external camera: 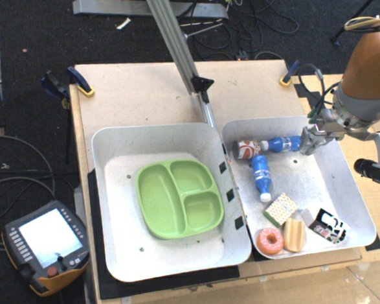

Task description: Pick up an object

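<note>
Pale wooden worktop (pixel 140 86) carried two white bins. Over the right bin (pixel 348 189), the tool (pixel 308 140) hung touching the end of a blue plastic bottle (pixel 281 144), which lay sideways, stretching left from it.

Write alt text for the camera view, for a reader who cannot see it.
A grey arm with an orange band reaches in from the right, its hand low over the right bin beside a blue bottle. That bin also holds a second blue bottle, a red-and-white can, a donut and other small items. The left bin holds a green divided plate.
</note>
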